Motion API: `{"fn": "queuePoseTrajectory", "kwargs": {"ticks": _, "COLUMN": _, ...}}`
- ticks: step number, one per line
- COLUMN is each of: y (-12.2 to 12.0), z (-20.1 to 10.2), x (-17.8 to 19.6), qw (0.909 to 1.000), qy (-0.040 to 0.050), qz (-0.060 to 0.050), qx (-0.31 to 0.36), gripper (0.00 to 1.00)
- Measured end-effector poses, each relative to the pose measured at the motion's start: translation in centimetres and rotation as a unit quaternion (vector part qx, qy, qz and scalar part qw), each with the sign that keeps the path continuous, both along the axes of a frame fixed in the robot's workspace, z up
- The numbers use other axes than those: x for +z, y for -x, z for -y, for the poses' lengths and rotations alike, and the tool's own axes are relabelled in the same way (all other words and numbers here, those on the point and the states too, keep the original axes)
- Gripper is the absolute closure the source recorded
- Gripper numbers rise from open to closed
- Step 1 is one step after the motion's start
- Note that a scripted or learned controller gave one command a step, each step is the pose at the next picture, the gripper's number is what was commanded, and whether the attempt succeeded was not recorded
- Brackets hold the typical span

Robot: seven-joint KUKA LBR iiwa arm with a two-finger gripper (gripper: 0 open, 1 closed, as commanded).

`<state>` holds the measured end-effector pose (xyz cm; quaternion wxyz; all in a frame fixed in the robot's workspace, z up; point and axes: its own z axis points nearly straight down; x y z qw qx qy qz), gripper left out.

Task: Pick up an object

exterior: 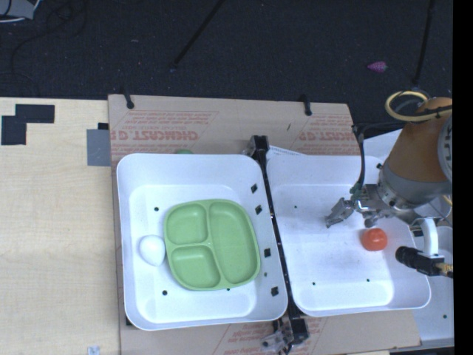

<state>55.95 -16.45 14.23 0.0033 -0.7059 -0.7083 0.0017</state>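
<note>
Hand (pixel 341 214) over right bin (pixel 310 302), fingers spread w/ nothing between, arm cut off at edge

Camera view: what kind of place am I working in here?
Probably a robotics lab test bench: two white bins on cardboard, a green divided plate, the arm's gripper near a small red object, loose cables behind.

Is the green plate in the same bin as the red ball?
No, the green plate lies in the left bin beside a white egg, while the red ball sits in the right bin.
</note>
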Motion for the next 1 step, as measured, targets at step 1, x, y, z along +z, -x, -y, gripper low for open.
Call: {"fn": "queuePoseTrajectory", "kwargs": {"ticks": 1, "y": 0.14, "z": -0.15, "x": -5.39, "qw": 1.0000, "qy": -0.0001, "qz": 0.000, "qx": -0.001, "gripper": 0.00}}
